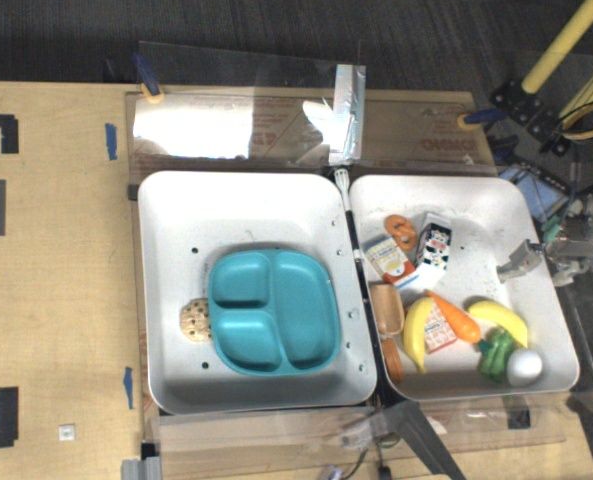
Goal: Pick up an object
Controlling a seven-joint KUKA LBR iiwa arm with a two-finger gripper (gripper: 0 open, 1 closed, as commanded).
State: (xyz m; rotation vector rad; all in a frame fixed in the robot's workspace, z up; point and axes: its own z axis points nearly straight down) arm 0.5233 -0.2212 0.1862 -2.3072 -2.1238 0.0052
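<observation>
My gripper (524, 260) hangs at right bin (476, 200) right rim, finger state unclear. Below it: banana (498, 316), carrot (454, 316), broccoli (494, 356). Left bin (176, 208): teal tray (272, 312), cookie (194, 319).

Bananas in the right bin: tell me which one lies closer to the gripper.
The banana at the right, lying crosswise above the green vegetable, is closer to the gripper. The other banana curves lengthwise by the carrot, farther left.

You have a teal divided plate (273, 310) in a white bin (166, 208), a speckled tan cookie (195, 319), two yellow bananas (415, 334), and an orange carrot (455, 318).
</observation>
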